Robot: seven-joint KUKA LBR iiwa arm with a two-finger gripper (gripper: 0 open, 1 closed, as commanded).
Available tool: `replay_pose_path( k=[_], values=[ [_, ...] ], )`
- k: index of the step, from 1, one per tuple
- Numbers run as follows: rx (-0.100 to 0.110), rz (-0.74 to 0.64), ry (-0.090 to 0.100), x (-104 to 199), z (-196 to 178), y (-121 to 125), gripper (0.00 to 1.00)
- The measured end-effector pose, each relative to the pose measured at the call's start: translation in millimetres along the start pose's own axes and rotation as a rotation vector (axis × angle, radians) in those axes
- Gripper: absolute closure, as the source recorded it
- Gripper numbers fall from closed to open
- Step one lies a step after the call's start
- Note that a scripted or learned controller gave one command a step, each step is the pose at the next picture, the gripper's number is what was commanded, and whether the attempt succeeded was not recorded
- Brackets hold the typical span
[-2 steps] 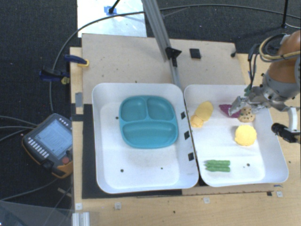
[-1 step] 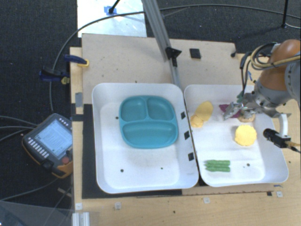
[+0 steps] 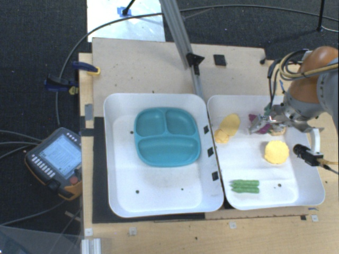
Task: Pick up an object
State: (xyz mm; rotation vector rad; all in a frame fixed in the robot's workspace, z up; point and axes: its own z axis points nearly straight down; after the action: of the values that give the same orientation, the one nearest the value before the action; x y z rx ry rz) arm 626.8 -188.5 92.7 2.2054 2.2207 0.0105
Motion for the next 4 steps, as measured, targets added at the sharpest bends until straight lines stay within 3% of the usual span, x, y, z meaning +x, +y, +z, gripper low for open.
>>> replay_pose_path(
  k=[1,2,4],
  values=[
    [-0.003,-0.002,-0.003,-1,-9,0,1.00],
    [0.009,0.005,0.003,-3,-64,-8,1.00],
    [0.007,0.000,0.002,-4,-179,10,1.00]
  ],
)
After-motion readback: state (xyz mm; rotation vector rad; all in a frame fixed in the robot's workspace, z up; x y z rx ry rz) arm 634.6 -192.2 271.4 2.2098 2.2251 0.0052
